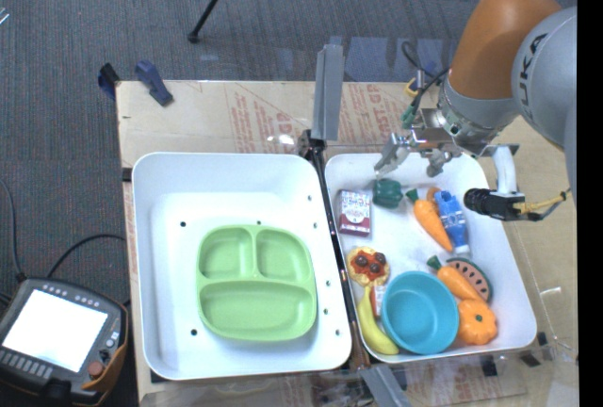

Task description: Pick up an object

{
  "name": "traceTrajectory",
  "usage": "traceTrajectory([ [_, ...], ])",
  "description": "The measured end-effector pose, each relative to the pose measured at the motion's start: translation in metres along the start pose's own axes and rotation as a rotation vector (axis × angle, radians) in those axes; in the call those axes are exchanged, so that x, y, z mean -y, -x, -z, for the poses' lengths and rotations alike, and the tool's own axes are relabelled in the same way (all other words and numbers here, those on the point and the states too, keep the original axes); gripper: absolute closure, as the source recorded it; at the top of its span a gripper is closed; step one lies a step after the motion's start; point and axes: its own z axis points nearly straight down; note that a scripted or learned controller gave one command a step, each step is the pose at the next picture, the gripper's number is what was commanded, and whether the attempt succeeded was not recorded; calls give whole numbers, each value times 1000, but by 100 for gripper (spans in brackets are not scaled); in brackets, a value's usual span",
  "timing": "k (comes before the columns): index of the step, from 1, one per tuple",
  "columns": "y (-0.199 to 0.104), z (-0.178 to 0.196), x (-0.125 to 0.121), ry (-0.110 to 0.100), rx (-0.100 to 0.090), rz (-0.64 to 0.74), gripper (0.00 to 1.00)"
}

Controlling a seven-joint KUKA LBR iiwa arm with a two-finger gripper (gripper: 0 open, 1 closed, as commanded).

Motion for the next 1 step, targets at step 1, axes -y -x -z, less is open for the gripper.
traceTrajectory([
  [1,17,15,28,1,0,106,0],
])
